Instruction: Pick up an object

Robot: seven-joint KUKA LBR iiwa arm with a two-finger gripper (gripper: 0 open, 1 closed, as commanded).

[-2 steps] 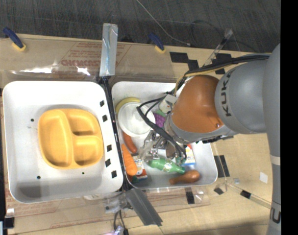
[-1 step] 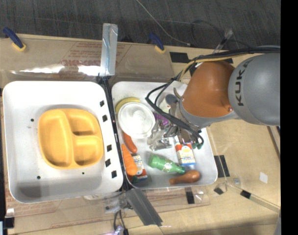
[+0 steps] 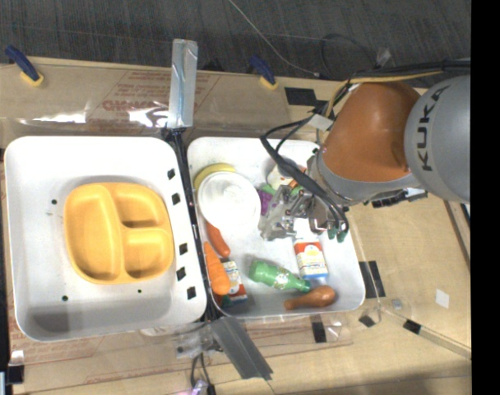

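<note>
My gripper hangs low in the right bin, just right of a white lid on a yellowish cup. A purple item peeks out beside the wrist. Under and in front of the gripper lie a green bottle, a white bottle with a red and yellow label, a brown drumstick-shaped piece and orange carrots. The fingers are too tangled with cables and metal parts to read.
The left bin holds a yellow divided tray. The arm's orange band and grey body cover the right bin's far right side. Clamps and tape sit along the cardboard bench's far edge.
</note>
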